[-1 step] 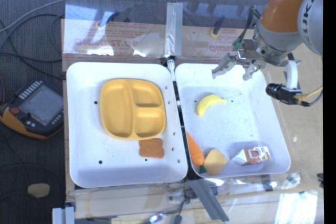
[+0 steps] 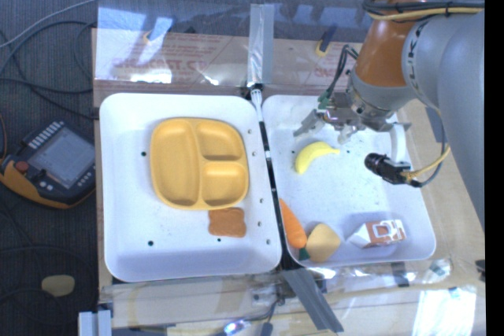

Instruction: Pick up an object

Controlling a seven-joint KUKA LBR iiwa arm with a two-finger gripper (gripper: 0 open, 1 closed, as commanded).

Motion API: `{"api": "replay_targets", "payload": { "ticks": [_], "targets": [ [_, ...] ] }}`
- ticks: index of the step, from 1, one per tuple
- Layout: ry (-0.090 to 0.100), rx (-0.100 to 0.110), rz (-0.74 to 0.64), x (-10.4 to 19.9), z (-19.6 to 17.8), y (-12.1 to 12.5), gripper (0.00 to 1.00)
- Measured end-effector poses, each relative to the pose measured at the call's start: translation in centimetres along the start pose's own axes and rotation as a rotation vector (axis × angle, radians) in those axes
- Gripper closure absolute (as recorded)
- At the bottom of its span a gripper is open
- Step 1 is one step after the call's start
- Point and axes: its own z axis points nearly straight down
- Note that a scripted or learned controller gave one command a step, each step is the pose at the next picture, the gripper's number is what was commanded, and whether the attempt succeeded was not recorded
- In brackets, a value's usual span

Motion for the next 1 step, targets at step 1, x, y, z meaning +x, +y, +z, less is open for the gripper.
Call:
{"api": "replay_targets", "payload": {
  "ticks": [1],
  "targets": [
    [-0.002,-0.014,-0.026,0.05,6.12,-1.70,0.00]
  ]
}}
